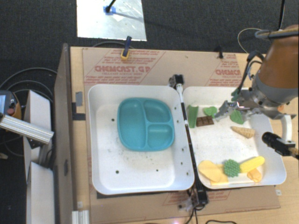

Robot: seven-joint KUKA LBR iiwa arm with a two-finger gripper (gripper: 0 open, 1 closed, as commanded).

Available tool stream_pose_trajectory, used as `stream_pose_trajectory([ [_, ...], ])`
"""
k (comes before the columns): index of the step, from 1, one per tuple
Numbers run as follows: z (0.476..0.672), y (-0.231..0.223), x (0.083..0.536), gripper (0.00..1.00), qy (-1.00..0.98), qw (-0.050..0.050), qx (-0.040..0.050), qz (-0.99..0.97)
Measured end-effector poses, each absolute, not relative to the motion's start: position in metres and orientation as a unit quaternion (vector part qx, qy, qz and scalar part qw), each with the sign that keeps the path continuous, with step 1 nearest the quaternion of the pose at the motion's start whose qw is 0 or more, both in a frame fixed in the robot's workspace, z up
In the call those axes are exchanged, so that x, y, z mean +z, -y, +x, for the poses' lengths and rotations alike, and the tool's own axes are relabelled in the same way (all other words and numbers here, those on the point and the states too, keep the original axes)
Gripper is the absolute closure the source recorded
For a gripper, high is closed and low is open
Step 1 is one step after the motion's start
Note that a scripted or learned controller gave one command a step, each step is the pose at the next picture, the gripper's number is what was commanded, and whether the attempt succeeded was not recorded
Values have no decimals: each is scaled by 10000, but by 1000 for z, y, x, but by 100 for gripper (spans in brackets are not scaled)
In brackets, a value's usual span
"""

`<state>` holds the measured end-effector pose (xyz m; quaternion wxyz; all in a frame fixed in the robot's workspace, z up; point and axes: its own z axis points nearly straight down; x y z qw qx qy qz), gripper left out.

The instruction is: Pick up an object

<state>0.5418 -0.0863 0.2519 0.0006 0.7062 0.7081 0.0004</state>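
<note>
Gripper [224,110] hovers over right bin [271,178], grip state unclear. Best bet: drop straight onto brown block [204,121], avoid green pieces [210,111].

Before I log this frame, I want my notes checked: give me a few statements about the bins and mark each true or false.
1. The teal divided plate lies in the left bin. True.
2. The brown chocolate piece sits on the plate. False: it lies in the right bin, near the divider.
3. The green broccoli lies between yellow items along the right bin's near edge. True.
4. The cone-shaped piece lies in the left bin. False: it is in the right bin.
5. The gripper hangs over the right bin. True.
</note>
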Motion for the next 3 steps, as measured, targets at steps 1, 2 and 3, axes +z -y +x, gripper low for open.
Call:
stream_pose_trajectory([
  [1, 565, 133, 159, 0, -7064, -16, -21, 7078],
  [2, 593, 114, 175, 0, -7093, 18, 18, 7049],
  [3, 609, 160, 157, 0, -7066, 18, 1, 7076],
])
